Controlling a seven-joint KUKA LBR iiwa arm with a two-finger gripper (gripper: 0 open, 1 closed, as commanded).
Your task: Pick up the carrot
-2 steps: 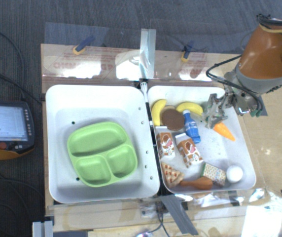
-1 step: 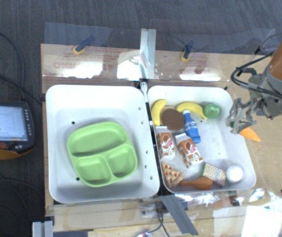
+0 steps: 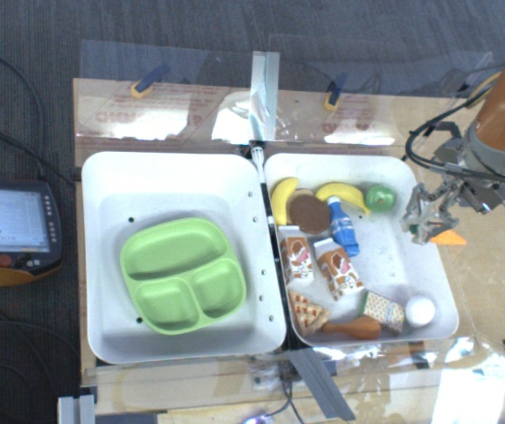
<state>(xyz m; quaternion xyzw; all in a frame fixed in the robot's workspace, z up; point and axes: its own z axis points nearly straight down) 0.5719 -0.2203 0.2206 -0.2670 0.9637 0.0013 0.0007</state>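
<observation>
At the bench [image 3: 146,113], my gripper [image 3: 429,219] hangs over the right rim of the right bin [image 3: 389,162], at the bin's far end, with nothing between its jaws; from this slant I cannot tell whether they stand open or closed.

The carrot [image 3: 351,329] lies at the opposite end, along the near wall of the same bin, an orange-brown spindle resting flat and pointing left to right. Its left tip sits just beside a pizza slice [image 3: 305,309], its right end is close to a small patterned packet [image 3: 382,310], and a white ball [image 3: 420,311] rests in the corner beyond that. Two snack cartons [image 3: 319,266] lie just above it toward the bin's middle.

I judge the carrot to be a light toy, probably hard and smooth plastic, so it should not crush but may roll or squirt out of a poor pinch. Its thicker middle looks like the best place to take hold, with the jaws set across its short width, one finger toward the bin wall and one toward the cartons. Room on the wall side looks tight, and that is where I expect trouble.

Elsewhere in the right bin lie two bananas [image 3: 341,193], a brown disc [image 3: 306,211], a blue bottle [image 3: 343,228] and a green ball [image 3: 380,199]. The left bin [image 3: 102,175] holds a green divided plate [image 3: 182,274].
</observation>
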